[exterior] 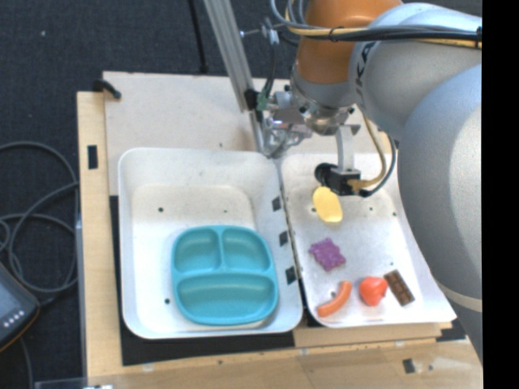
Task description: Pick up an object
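Overhead, the pincer hangs at the wall between the bins

The grey arm (422, 71) with its orange band reaches in from the right. Its pincer (276, 143) sits over the far end of the divide between the two shallow white bins. Whether it is open or closed cannot be told, nor whether it grips anything. In the right bin (381, 217) lie a rounded yellow lump (328, 206), nearest the pincer, then a knobbly purple piece (328, 254), a curved orange stick (335, 298), a small red ball (372, 290) and a brown bar (399, 288). A teal divided plastic tray (223, 286) lies in the left bin (146, 217).
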### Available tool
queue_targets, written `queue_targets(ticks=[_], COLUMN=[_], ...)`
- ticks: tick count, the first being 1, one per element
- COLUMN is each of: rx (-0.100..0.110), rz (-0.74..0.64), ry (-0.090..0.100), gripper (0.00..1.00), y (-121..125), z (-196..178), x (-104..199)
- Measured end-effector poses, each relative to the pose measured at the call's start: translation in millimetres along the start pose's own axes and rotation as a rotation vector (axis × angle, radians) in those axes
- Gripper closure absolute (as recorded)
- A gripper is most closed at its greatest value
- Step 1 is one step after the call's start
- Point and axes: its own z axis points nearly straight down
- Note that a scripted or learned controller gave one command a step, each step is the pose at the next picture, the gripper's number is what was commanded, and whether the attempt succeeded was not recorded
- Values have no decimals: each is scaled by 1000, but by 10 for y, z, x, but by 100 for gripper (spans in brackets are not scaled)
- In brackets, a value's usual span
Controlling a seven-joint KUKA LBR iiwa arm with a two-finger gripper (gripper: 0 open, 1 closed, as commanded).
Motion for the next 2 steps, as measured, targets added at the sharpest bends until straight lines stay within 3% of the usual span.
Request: queue_targets(ticks=[1,2], rx=[1,2], rz=[1,1], ry=[-1,-2], gripper=[100,0], y=[181,176], z=[179,167], x=[330,309])
